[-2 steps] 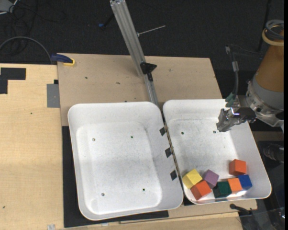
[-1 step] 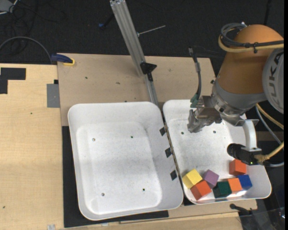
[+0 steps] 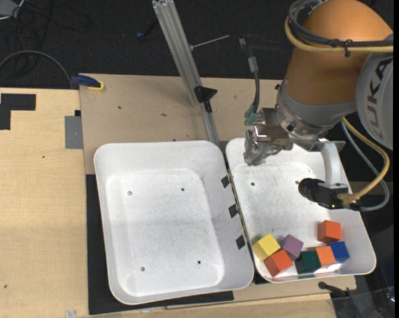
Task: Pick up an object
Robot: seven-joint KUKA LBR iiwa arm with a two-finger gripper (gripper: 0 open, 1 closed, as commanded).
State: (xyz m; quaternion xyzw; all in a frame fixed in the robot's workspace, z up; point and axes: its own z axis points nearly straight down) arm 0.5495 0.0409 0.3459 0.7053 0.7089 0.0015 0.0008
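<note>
The right bin [image 3: 252,152] has open floor across its middle and 12 o'clock end. The gripper [image 3: 258,146] hangs over its far left corner; I cannot tell its state. Small square blocks [image 3: 299,247], yellow, purple, red, green, orange and blue, huddle at 6 o'clock against the near rim.

blocks [image 3: 299,247] clustered in right bin [image 3: 279,191], near edge

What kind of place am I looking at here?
Probably a robotics lab: a robot arm over two white bins, small coloured blocks in one, and loose cables behind the bench.
</note>
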